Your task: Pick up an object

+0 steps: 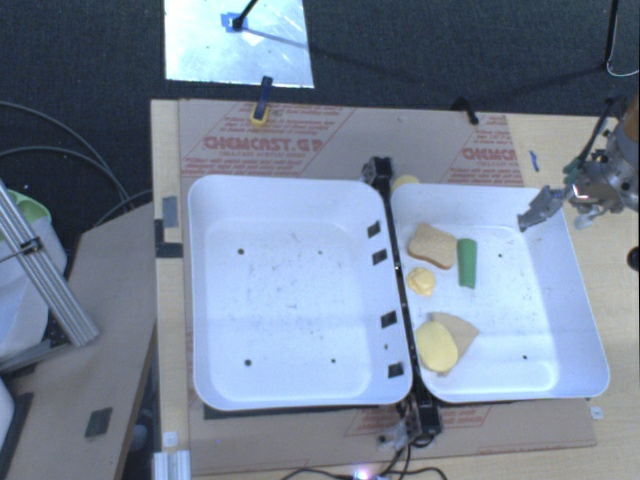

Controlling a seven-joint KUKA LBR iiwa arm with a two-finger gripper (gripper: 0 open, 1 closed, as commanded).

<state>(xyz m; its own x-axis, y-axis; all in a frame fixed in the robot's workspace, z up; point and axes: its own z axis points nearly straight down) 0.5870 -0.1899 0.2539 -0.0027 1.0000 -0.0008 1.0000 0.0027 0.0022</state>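
The right bin (560, 358) holds several items toward its left side. A tan bread slice (433, 245) lies beside an upright-lying green cylinder (467, 263), with a small yellow piece (421, 282) just below. Nearer the front, a yellow round item (436, 347) rests against a tan wedge (463, 327). My gripper (554, 218) hovers over the bin's far right corner, open, nothing between its fingers, well to the right of the green cylinder.
The left bin (290, 298) sits beside the right one, with black clips (385, 258) along the shared wall. A pale yellow object (405, 181) lies just behind the bins. A silver sheet (238, 28) and a blue-yellow clamp (262, 103) lie at the back.
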